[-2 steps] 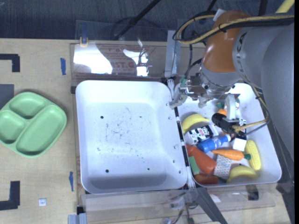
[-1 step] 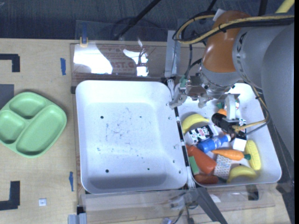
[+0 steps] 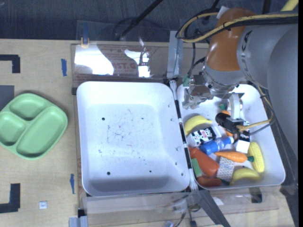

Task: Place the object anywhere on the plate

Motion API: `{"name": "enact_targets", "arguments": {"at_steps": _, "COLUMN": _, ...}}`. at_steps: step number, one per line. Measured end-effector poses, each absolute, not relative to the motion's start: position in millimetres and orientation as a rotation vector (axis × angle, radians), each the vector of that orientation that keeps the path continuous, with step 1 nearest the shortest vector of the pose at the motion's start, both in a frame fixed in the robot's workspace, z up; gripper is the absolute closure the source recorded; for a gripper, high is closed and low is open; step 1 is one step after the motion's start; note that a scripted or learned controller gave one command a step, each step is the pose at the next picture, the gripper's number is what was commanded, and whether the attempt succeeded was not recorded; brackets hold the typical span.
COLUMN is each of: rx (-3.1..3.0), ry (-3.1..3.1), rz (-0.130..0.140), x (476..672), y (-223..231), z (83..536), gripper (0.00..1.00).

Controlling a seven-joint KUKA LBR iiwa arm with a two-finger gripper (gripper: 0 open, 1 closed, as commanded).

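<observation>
You are viewing the arm [image 3: 246, 41] reaching over the right bin [image 3: 277, 169], likely positioning for a pick. The gripper [image 3: 199, 96] is hanging at the bin's 11 o'clock corner; whether it is open or closed cannot be told, and nothing is showing in its grasp. The candidate objects are lying heaped toward 6 o'clock: a banana [image 3: 198, 123], a blue bottle [image 3: 215, 145], a carrot [image 3: 230, 157], a corn cob [image 3: 256, 156]. The green plate [image 3: 31, 125] is waiting well apart, at 9 o'clock of the left bin [image 3: 128, 136].
</observation>
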State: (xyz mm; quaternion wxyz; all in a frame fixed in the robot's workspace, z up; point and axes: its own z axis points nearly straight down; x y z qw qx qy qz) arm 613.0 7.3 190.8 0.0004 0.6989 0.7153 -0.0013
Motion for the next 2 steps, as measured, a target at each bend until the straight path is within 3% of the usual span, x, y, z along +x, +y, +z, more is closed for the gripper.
{"name": "enact_targets", "arguments": {"at_steps": 1, "rx": 2.406, "ry": 2.025, "rz": -0.008, "x": 490.9, "y": 21, "z": 289, "gripper": 1.00}}
{"name": "enact_targets", "arguments": {"at_steps": 2, "rx": 2.405, "ry": 2.021, "rz": -0.005, "x": 480.9, "y": 43, "z": 342, "gripper": 1.00}}
